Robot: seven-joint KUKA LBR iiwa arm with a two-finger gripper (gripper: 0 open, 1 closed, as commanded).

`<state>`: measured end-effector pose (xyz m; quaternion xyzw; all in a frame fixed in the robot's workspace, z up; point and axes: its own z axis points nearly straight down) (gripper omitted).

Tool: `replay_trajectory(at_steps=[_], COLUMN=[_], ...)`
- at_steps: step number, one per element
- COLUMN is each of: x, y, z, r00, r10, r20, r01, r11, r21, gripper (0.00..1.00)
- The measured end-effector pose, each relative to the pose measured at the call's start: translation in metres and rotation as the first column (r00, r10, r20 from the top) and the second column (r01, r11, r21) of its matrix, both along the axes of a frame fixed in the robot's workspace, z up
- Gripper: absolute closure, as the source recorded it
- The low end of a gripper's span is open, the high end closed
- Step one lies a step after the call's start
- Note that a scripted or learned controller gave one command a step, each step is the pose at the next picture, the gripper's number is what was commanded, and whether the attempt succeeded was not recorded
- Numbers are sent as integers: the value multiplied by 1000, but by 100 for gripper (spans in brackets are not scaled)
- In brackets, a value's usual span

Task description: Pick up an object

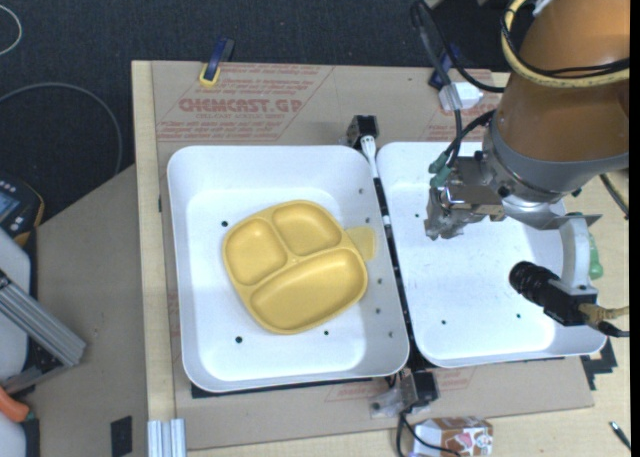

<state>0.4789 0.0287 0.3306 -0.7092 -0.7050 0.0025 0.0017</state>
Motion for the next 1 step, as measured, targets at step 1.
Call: replay_trajectory(at_steps=[1], x=[1], y=[65], z=[80], r00=[1000], r10=[13], r20=[16], r01=[-13], r11=[1000], r21=[4], gripper=[100])
